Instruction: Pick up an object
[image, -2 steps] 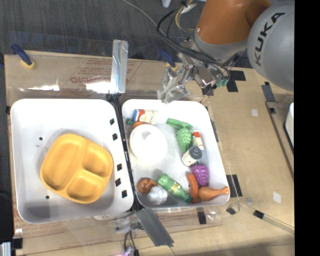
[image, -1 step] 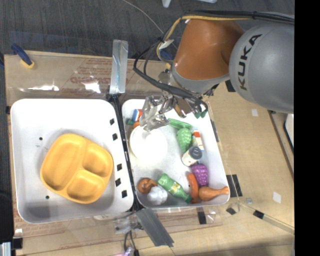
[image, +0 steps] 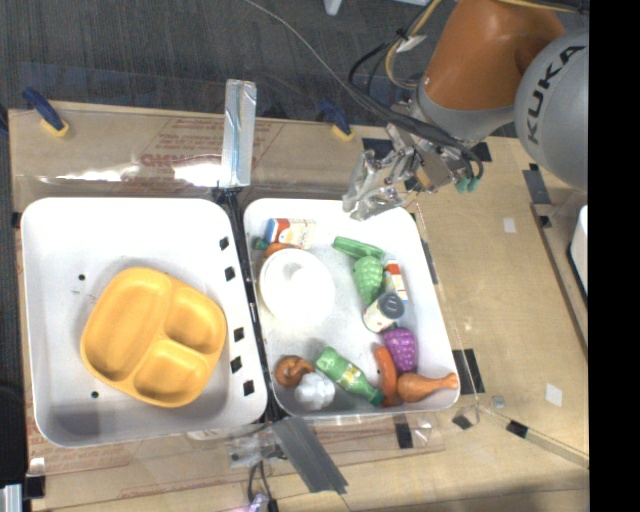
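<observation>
My gripper (image: 366, 200) hangs over the far rim of the right bin (image: 428, 262), its metal fingers spread apart with nothing between them. Below it in the bin lie a small carton (image: 287, 232), a white bowl (image: 295, 284), a green vegetable (image: 367, 270), a small bottle (image: 390, 300), purple grapes (image: 400, 348), a green bottle (image: 347, 373), a carrot (image: 386, 370), a chicken drumstick (image: 425, 384), a brown piece (image: 291, 370) and a white piece (image: 315, 392).
The left bin (image: 40, 240) holds a yellow sectioned plate (image: 153, 334). A silver tape strip (image: 239, 133) stands at the back between the bins. The arm (image: 490, 60) fills the upper right.
</observation>
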